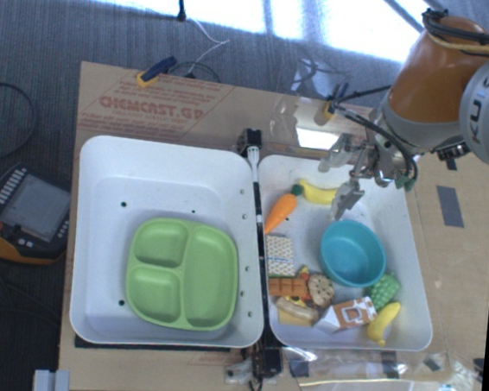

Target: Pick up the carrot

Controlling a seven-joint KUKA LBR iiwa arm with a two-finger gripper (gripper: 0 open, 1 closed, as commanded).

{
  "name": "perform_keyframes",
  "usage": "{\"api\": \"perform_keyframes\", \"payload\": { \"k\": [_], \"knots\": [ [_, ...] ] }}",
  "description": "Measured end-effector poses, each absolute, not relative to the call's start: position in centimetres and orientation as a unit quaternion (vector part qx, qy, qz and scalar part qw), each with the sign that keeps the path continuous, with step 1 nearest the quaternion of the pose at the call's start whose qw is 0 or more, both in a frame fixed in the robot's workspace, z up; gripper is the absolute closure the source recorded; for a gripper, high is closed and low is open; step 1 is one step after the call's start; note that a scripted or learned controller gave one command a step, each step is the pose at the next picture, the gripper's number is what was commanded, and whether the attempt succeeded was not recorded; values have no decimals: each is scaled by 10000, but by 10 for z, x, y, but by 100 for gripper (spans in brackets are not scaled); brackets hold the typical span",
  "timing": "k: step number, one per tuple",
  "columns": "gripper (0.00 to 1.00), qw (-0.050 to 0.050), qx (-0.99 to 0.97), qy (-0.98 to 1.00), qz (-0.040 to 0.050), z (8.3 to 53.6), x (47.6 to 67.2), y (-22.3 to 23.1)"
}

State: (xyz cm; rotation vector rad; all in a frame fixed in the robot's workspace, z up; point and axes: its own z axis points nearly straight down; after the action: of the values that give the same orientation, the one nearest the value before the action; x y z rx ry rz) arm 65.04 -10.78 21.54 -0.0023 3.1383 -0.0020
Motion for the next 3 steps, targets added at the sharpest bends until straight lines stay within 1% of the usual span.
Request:
{"api": "perform_keyframes", "payload": {
  "k": [1,2,3],
  "knots": [
    [0,35,-127,9999,-18,103,669,-95],
    [0,86,-795,9968,-22,92,624,-94],
    [0,105,199,9997,-2,92,593,-96]
  ]
}}
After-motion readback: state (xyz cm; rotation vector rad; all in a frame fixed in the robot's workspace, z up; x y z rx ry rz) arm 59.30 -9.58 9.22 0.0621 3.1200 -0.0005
